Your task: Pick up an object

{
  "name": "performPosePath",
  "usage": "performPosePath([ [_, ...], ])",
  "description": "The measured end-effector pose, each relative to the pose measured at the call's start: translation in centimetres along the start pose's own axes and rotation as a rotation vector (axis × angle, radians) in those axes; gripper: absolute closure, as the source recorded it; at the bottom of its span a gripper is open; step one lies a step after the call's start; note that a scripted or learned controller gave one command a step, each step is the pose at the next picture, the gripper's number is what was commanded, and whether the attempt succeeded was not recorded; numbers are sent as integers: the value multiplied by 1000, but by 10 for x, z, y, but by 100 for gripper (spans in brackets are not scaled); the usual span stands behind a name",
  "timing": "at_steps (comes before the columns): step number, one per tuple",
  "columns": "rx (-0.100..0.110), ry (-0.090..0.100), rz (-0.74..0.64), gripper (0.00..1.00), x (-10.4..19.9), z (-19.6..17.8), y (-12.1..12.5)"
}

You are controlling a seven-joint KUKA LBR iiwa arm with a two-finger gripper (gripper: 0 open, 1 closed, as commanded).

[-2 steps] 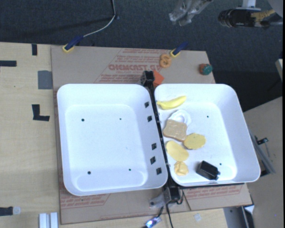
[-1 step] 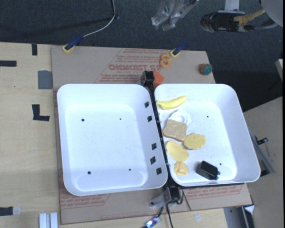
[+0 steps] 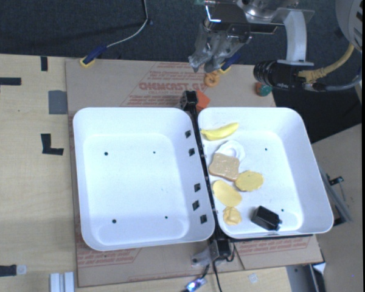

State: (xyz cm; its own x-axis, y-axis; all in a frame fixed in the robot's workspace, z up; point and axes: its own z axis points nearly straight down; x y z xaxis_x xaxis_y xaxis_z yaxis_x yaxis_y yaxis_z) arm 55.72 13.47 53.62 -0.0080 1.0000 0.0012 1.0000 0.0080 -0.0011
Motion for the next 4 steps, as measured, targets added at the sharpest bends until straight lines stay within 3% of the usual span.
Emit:
performPosePath([
  [1, 18, -6, 3, 100, 21, 255, -20],
  [2, 2, 1, -6, 100, 104, 238, -41],
  [3, -17, 4, 2, 100, 100, 80, -5],
  [4, -9, 2, 1, 100, 101, -4, -13],
])
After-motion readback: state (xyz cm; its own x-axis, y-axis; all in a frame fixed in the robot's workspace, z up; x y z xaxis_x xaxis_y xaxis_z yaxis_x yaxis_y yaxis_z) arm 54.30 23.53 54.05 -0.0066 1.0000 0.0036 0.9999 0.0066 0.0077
